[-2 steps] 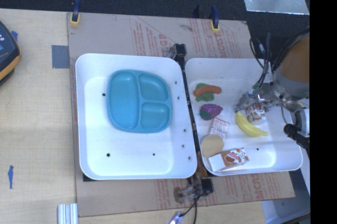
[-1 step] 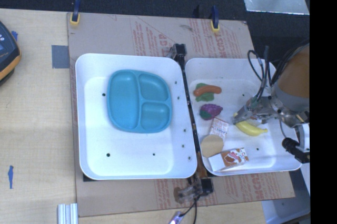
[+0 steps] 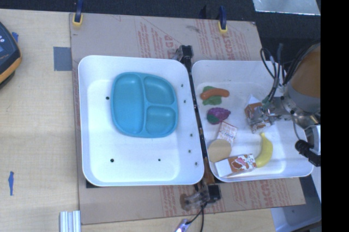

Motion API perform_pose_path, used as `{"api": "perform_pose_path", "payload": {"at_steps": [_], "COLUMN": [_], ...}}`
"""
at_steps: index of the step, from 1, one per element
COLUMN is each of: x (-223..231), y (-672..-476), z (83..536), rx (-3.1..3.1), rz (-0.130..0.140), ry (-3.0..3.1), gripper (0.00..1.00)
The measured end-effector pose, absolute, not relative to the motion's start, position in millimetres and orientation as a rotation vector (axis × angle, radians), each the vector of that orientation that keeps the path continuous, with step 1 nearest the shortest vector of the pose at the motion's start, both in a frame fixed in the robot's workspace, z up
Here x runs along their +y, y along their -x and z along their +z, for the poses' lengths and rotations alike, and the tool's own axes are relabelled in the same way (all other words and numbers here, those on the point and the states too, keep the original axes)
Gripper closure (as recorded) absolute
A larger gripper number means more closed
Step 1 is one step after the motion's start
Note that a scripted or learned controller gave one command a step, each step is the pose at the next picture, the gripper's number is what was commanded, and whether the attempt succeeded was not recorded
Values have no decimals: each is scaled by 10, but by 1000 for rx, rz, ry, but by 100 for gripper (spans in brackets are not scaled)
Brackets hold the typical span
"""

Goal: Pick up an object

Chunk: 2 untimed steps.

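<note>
Gripper point(image 3: 260, 121), finger state indiscernible, at the right bin's point(image 3: 240, 69) right edge over a brown packet point(image 3: 253, 111); the neighbouring banana point(image 3: 264, 150) could get knocked.

The grey arm reaches in from the right, its hand point(image 3: 260, 123) lowered, wrist angled leftward.

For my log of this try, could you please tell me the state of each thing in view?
blue plate: flat, upright, in the left bin.
banana: lying in the right bin.
purple grapes: lying loose.
orange carrot: lying loose.
brown packet: by the claw.
claw: low inside the right bin.
</note>
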State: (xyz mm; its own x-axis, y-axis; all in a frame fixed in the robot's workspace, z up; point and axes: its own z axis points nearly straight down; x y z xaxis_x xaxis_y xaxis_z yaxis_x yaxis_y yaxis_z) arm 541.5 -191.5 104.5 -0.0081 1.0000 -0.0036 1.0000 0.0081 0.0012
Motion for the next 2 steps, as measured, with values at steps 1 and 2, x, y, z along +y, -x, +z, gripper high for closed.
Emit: {"api": "perform_pose_path", "payload": {"at_steps": [1, 2], "x": [-1191, -301], "y": [-6011, -5728], "z": [944, 1923], "rx": [2228, 2229], "rz": [2, -1], "ry": [-2211, -2217], "gripper": [100, 100]}}
